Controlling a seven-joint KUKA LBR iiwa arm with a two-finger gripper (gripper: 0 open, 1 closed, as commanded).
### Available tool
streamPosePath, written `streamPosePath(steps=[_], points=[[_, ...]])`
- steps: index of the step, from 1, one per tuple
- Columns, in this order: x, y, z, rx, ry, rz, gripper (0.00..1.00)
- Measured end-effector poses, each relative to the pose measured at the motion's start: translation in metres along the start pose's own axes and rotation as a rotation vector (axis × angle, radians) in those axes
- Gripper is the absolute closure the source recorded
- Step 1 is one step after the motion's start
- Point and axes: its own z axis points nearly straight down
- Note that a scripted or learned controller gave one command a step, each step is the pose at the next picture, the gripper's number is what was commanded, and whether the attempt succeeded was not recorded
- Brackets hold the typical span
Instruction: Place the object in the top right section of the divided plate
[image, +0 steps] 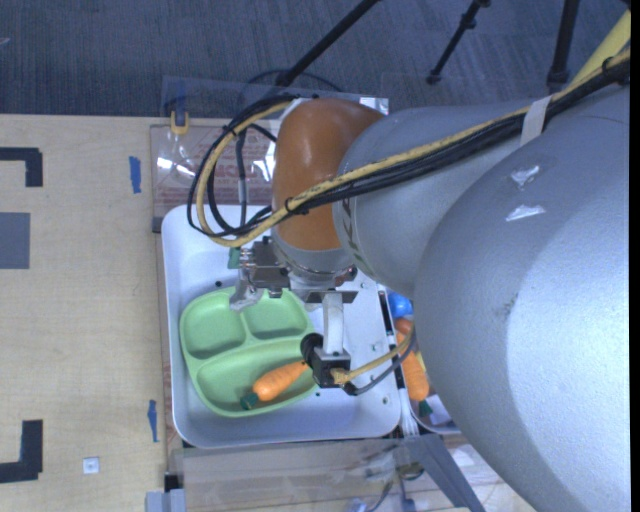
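Pale wooden worktop (80, 300) carries a shallow white bin (200, 250) holding a glossy green divided plate (212, 330); a tapered orange carrot (280, 380) lies in its large lower section. The jaws' spread cannot be told.

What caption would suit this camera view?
Claw over a green divided plate in a white bin, an orange carrot lying in the plate's large lower section.

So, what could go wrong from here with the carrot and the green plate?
The carrot lies in the large lower section of the green plate, not the top right one, so it may be left there. The gripper hangs close over the plate's divider and could bump or shift the plate.
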Motion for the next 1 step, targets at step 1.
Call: streamPosePath(steps=[1], points=[[0.0140,-0.0426,0.0236,0.004,0.000,0.000,0.00]])
